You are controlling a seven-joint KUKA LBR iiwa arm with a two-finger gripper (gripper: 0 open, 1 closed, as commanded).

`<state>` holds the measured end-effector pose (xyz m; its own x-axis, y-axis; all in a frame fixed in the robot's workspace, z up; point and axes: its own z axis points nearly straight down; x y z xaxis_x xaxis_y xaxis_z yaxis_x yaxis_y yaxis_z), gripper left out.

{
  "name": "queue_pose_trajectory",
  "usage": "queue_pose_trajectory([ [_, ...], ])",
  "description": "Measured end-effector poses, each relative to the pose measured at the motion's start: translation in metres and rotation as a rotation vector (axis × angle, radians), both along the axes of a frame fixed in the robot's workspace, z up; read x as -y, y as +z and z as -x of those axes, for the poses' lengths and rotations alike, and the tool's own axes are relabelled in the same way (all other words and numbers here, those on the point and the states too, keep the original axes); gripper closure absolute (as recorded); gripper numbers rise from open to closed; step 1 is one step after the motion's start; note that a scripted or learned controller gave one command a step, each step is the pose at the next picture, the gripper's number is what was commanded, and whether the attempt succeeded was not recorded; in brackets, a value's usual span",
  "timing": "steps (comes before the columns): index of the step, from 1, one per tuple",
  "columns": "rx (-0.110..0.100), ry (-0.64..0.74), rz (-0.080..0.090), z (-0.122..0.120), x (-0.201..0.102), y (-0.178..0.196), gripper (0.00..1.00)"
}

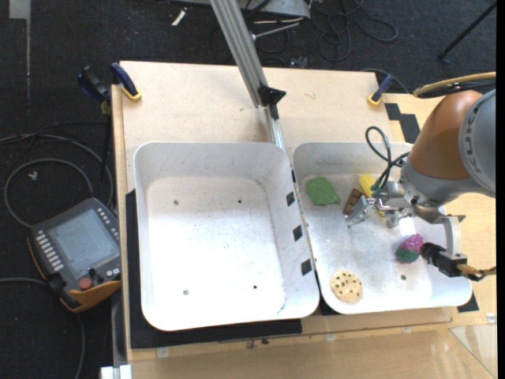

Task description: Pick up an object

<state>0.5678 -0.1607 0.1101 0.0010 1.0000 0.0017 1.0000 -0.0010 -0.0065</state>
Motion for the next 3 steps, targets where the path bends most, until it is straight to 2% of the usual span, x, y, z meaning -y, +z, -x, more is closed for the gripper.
queue_pose_trajectory([
  [1,0.005,0.000,0.002,0.000,-0.001,-0.015,0.00],
  [2,0.008,-0.001,0.002,-0.001,0.000,-0.005,1.00],
  [3,0.013,0.003,0.003,0.000,0.000,0.059,1.00],
])
